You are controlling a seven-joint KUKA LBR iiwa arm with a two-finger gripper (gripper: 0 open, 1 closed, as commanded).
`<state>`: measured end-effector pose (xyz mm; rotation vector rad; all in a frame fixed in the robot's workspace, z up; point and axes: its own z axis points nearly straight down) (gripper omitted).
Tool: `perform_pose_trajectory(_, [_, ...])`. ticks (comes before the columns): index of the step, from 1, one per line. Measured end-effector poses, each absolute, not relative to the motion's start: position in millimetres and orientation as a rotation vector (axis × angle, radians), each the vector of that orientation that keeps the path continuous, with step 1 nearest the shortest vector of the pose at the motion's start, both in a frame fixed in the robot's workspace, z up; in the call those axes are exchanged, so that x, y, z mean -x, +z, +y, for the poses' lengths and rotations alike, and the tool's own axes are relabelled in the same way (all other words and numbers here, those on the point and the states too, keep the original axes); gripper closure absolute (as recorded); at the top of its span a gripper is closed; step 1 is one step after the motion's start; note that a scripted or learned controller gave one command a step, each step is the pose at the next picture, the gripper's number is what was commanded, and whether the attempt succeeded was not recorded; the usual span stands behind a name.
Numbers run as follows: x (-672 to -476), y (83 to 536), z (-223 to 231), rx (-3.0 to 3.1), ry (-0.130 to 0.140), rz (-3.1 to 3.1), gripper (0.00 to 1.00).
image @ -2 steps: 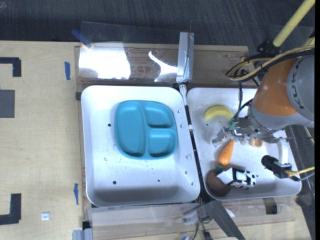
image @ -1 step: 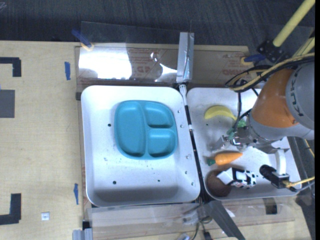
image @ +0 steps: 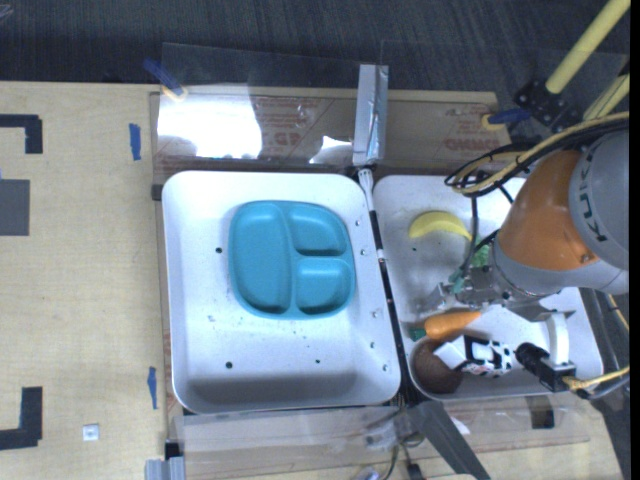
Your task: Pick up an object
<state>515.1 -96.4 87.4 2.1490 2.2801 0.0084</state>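
The right bin point(image: 398, 200) holds several items. A yellow banana-shaped piece point(image: 438, 226) lies near its far wall. An orange carrot point(image: 452, 322) lies across its middle. At the near edge sit a round brown object point(image: 435, 368) and, beside it, a black-and-white patterned toy point(image: 488, 358). My gripper point(image: 462, 286) hangs low over this bin, just above the carrot's far side and below the banana piece. The grey and orange arm point(image: 545, 228) hides the right part of the bin.
The left bin point(image: 190, 298) holds a blue divided plate point(image: 292, 258) in its middle. A clear upright panel point(image: 370, 113) stands behind the wall between the two bins. Yellow and black cables point(image: 500, 163) loop over the right bin's far corner.
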Motion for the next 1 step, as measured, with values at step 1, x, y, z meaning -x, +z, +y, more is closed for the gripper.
perform_pose_trajectory(1, [-516.7, 96.5, -97.6, -2.15, 0.011, 2.275, 1.0])
